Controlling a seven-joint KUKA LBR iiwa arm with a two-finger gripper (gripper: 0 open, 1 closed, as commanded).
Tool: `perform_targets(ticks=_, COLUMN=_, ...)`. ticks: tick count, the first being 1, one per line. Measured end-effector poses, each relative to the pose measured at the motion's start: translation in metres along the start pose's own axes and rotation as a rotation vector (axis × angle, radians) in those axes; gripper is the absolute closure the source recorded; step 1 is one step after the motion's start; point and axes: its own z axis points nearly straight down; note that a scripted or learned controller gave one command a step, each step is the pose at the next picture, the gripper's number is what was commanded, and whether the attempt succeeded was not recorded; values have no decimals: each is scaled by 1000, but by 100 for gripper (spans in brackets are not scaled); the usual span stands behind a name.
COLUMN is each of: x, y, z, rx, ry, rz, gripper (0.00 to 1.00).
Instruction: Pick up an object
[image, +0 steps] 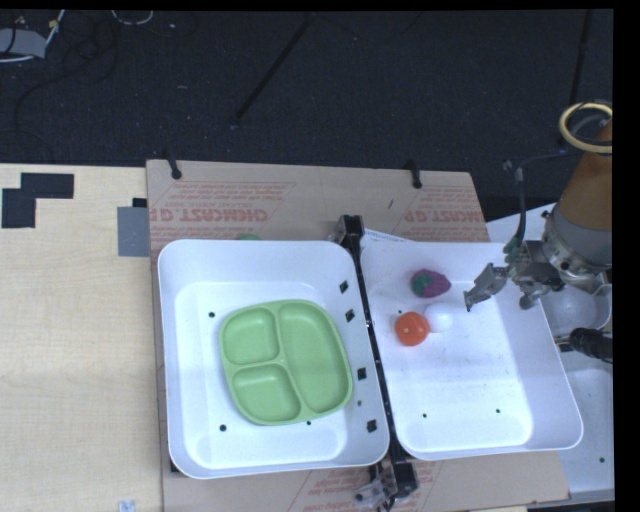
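White bins: you have two shallow bins side by side on the bench, the left bin (190, 270) and the right bin (545, 415), meeting along a dark divider between them
Left bin contents: a green divided plate (285, 360) with three compartments lies flat near the middle, turned a little askew
Right bin contents: you will find three small objects grouped in the upper left part
Red ball: the red ball (411, 328) sits nearest the divider
White ball: a small white ball (440, 321) lies just beside the red ball on its right; whether they touch cannot be told
Purple and green object: the purple and green object (430, 283) rests above the two balls, apart from them; its shape is too small to name
Arm: the grey arm with its orange band (590, 185) reaches in over the right rim of the right bin
Gripper: your gripper (497, 285) sits over the upper right part of the right bin, fingers spread apart with nothing between them
Gripper to objects: the nearer fingertip (472, 297) points toward the group, near the white ball and the purple and green object but clear of both
Bench: cardboard (300, 200) lies beneath both bins
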Motion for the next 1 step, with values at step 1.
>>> perform_targets(ticks=1, x=0, y=2, z=-6, rx=-12, ry=-2, rz=-2, gripper=0)
